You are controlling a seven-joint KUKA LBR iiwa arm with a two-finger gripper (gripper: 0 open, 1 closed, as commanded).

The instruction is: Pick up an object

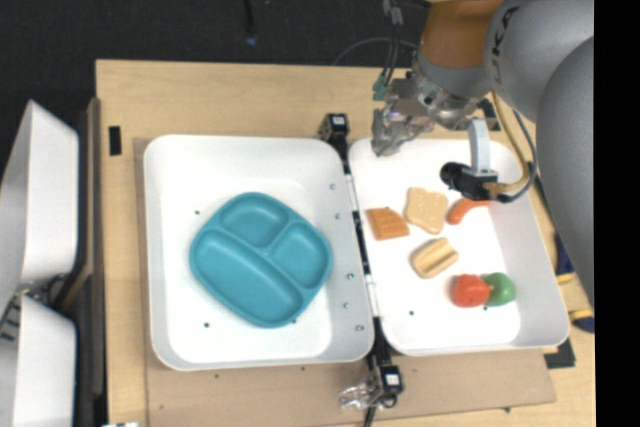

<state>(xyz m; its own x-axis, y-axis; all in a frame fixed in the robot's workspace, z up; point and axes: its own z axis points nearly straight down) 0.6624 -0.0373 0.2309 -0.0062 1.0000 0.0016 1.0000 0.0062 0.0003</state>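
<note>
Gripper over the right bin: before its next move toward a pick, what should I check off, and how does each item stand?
1. Gripper above the right bin, at its far left corner: ok.
2. Nothing visible between the fingers: ok.
3. Finger opening: cannot tell.
4. Targets present: orange wedge, bread slice, bread roll, tomato, green piece: ok.
5. Gripper lined up over any of them: not ok, all lie nearer the camera.
6. Blue divided plate in the left bin, clear of the arm: ok.

A robotics lab: a plywood bench bearing two white bins, loose cables, dark floor.
</note>
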